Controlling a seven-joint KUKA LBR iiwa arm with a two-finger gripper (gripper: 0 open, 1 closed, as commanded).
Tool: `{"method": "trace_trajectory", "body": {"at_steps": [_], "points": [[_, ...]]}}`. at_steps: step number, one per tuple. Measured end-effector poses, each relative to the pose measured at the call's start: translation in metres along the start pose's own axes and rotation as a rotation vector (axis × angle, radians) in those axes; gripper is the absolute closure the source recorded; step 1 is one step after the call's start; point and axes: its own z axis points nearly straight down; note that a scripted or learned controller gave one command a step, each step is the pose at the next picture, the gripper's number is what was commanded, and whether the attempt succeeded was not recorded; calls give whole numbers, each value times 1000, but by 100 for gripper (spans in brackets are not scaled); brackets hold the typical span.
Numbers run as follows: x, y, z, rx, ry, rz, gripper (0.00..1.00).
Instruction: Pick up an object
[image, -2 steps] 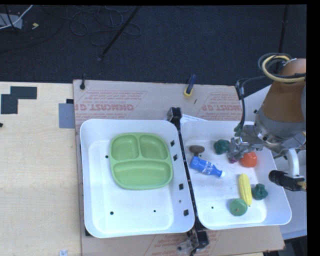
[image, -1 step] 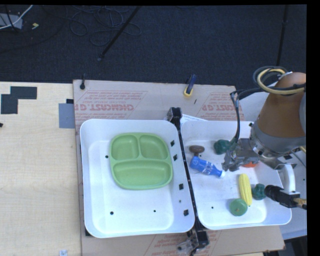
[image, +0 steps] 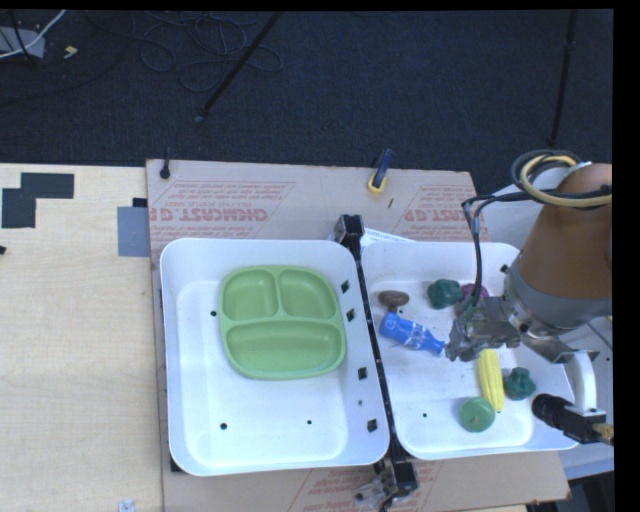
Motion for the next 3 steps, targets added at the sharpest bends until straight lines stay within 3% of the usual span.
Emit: {"method": "trace_trajectory", "body": {"at_steps": [1, 3], "points": [[3, -20, 6, -2, 0, -4, 100], [-1, -24, 7, 0, 0, 1, 100]]}}
